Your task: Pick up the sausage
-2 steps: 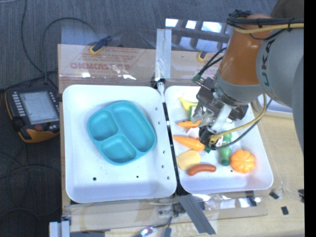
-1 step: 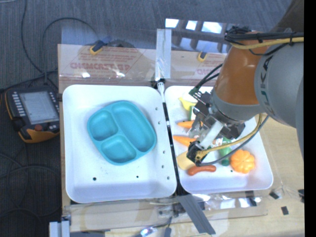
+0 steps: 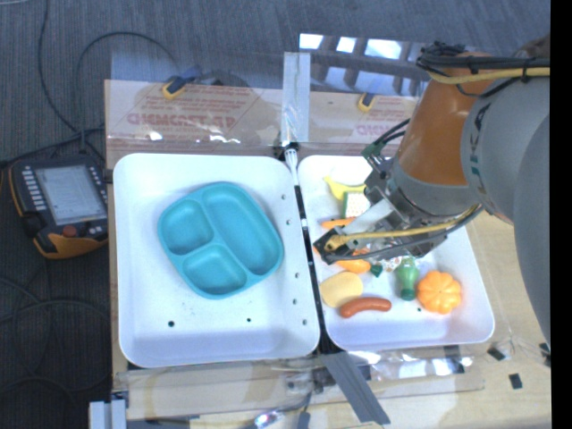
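Looking down on the worktop: two white bins side by side. Left bin holds a blue three-compartment plate, lying roughly in the middle, turned at an angle to the bin walls.

Right bin holds the toy food. The sausage, reddish-brown, lies flat near the bin's near wall, long axis running left to right, a little left of centre. Just beyond it and slightly left, a pale yellow potato-shaped piece touches or nearly touches it. To the right of the sausage, an orange pumpkin; between pumpkin and potato piece, a small green vegetable. Farther back in the bin, a yellow-and-white item near the far left corner.

The arm comes in from the right, its orange band over the far right part of the right bin. The pincer sits low over the left middle of that bin, pointing left toward the dividing wall, beyond the potato piece and apart from the sausage. Fingers dark and cluttered against orange bits beneath them; whether they are apart or together cannot be told. Nothing is visibly gripped between them.

A handheld control pad lies on the floor left of the bins.
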You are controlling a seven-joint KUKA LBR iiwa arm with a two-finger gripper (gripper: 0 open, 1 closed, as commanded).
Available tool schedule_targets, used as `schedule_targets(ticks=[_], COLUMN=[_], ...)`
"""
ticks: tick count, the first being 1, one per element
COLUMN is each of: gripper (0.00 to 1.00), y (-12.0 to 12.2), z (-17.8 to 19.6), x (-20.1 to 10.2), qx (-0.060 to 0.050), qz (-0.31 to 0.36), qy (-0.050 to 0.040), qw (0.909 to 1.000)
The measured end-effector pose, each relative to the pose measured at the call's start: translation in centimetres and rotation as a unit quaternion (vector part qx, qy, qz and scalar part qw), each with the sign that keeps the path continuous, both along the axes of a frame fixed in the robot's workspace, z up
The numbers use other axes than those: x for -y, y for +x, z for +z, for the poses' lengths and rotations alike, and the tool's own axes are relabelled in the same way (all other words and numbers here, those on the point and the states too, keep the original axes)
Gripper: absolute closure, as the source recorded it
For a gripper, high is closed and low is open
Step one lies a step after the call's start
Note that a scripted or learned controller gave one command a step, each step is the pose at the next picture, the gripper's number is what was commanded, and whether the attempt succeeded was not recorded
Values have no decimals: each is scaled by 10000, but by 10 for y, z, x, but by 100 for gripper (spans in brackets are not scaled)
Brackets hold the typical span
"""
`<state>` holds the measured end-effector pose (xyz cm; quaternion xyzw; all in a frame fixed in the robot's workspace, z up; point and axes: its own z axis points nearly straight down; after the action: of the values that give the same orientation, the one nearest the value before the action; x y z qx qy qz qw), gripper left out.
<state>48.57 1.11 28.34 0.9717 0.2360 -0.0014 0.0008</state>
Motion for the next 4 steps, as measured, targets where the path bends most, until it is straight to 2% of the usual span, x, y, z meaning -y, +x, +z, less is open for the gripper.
schedule_targets(ticks=[1,2,3,4], gripper=[100,100,100,100], y=[42,43,42,29], z=[147,-8,-1,70], x=[-51,-37,-38,-79], qx=[2,-15,-42,-1], qz=[1898,55,65,-1054], qy=[-5,-4,-11,-8], qw=[9818,10000,10000,9944])
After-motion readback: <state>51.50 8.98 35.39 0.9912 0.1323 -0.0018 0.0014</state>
